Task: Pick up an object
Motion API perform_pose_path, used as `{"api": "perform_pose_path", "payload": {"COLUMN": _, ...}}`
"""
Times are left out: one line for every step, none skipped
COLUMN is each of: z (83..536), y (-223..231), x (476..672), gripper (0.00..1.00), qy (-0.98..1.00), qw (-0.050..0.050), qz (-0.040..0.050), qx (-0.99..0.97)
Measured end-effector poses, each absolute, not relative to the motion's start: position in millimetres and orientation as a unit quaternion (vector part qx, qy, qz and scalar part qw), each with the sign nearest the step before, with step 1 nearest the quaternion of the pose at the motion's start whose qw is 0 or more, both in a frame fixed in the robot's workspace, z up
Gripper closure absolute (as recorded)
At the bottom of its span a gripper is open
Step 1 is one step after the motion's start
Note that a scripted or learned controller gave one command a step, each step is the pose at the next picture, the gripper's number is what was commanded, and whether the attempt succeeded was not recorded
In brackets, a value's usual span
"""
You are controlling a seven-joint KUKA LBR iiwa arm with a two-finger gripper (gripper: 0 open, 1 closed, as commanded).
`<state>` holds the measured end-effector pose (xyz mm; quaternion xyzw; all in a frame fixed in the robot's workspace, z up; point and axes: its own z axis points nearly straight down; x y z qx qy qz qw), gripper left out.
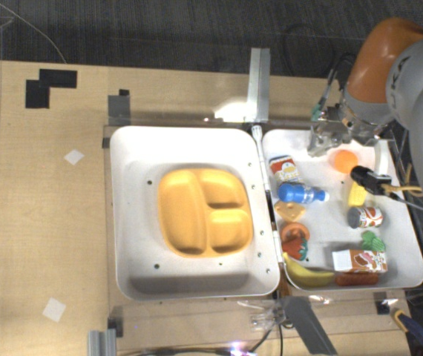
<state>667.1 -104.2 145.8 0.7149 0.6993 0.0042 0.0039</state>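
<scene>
Risk: the right bin (419, 269) is crowded, so a descent could land between items or knock one aside rather than trap it; this is a judgement from how closely they lie.
Cause: the orange ball (344, 159) is round and sits just beside the claw (329, 138); a slightly off-centre closing would likely roll it away.
Second risk: the claw hangs near the bin's far wall, which the metal parts may strike.
Claw state: cannot tell whether it is spread or clenched; nothing is seen held in it.
Candidate things: orange ball just right of and below the claw; blue bottle (299, 193) below it; yellow banana (309, 274) far below, at the near wall.
Left of claw: yellow divided tray (204, 211) in the left bin (126, 221), well apart.
</scene>
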Motion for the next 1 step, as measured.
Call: {"api": "perform_pose_path", "payload": {"z": 189.0, "y": -60.8, "x": 671.4, "gripper": 1.0, "qy": 0.716, "qw": 0.004, "qz": 0.0043, "qx": 0.698}}
